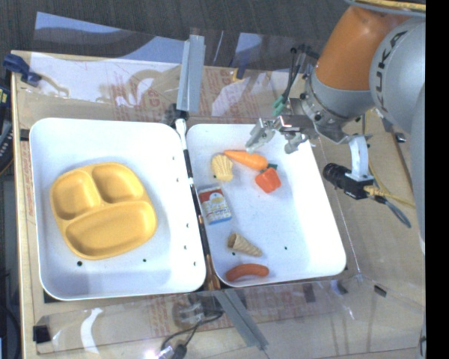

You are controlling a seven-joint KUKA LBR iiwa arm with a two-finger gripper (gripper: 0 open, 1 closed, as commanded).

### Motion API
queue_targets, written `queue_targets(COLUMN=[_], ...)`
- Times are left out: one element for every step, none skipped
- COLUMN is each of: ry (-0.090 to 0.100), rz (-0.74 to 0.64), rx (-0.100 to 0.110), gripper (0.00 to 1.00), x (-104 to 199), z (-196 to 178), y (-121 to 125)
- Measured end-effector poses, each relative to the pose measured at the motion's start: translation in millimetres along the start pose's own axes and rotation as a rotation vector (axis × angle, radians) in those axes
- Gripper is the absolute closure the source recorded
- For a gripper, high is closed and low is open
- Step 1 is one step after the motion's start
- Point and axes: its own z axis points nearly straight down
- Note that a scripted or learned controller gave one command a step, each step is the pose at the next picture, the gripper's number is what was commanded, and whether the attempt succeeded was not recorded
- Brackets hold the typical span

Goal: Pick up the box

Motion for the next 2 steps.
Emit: queue_targets(ry=[0.001,-0.005], rz=[-0.236,-0.345], rx=[0.0,-0.001], gripper=[0.0,0.0], x=[39.4,21.8], z=[88.3,188.2], y=[-21.2,-15.8])
